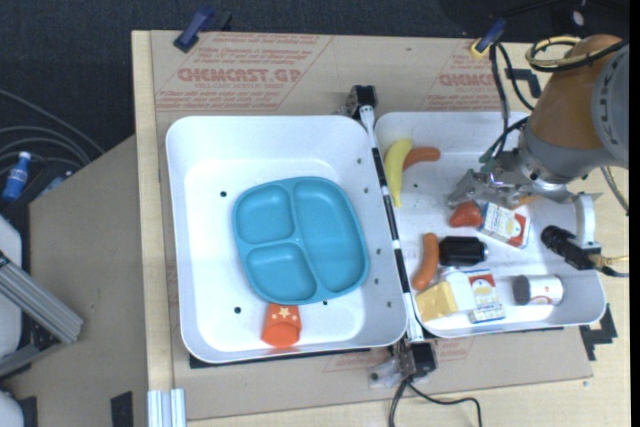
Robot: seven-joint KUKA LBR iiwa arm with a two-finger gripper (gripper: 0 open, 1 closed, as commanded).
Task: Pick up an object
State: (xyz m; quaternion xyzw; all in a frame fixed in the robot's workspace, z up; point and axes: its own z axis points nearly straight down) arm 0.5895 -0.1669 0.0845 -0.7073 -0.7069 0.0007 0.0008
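The hand (478, 198) sits low in the right bin (590, 300), directly over a red item (466, 214) beside a small carton (503, 224); whether it grips anything, I cannot tell. Nearby lie a banana (397, 166) and a sausage (428, 257). The left bin (200, 235) holds a blue tray (298, 239) (three compartments) and an orange cup (282, 326).

Bench board (250, 65), brown paper face, red "CHEMCAST" print. Blue clamp (195, 28) on its far left corner, second blue clamp (488, 37) on the far edge toward the right. Two white bins touching: left bin (190, 215), right bin (440, 122). Black bracket (362, 99) at their far junction. Dark cables (40, 130) off the left edge.
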